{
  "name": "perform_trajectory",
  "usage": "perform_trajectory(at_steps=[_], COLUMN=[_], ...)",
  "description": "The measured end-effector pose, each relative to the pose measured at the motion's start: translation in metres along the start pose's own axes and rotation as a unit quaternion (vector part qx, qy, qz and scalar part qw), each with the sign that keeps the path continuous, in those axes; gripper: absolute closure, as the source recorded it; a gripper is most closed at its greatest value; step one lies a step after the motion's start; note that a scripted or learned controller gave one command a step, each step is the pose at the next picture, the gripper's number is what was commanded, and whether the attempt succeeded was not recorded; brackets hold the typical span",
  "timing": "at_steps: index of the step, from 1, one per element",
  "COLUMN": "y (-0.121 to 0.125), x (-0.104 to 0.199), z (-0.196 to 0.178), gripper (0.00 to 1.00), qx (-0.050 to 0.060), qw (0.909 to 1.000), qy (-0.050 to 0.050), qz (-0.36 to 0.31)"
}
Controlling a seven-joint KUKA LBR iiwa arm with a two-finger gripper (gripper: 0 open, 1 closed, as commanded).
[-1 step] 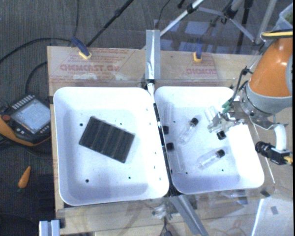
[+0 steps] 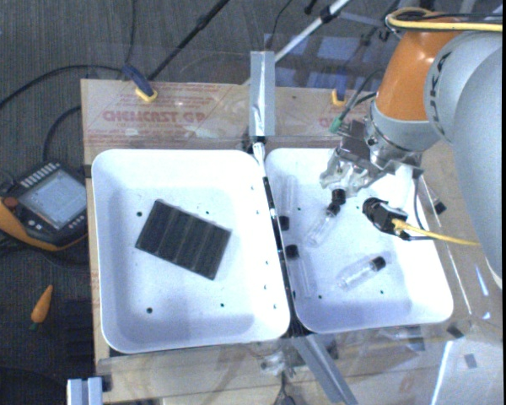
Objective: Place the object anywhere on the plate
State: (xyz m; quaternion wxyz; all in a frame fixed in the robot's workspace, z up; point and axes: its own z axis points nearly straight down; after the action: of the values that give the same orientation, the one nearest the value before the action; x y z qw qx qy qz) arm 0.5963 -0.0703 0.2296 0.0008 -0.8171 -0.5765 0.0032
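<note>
over right bin point(image 2: 438, 310), pincer point(image 2: 336, 199) just above clear vial point(image 2: 318, 229).

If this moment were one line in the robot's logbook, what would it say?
gripper: above right bin | vials: lying in right bin | dark plate: left bin, bare

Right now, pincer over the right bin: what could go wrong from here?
1. The clear vials blend into the white right bin, so a grasp could easily miss or knock one rolling.
2. The pincer hangs above the upper vial; the dark ridged plate lies in the left bin, so a weak grip might drop it crossing the divider.
</note>
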Motion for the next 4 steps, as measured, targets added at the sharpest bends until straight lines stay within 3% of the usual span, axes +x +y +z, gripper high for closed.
perform_trajectory(at_steps=[1,2,3,4], y=[-0.04,-0.02,-0.024,-0.017], x=[0.062,0.116,0.165,0.225], z=[0.021,0.049,0.048,0.033], gripper=[1.0,1.0,1.0,1.0], qx=[0.0,0.0,-0.002,-0.003], qw=[1.0,0.9637,0.9149,0.8318], qy=[0.0,0.001,0.0,0.0], qz=[0.001,-0.267,-0.404,-0.555])
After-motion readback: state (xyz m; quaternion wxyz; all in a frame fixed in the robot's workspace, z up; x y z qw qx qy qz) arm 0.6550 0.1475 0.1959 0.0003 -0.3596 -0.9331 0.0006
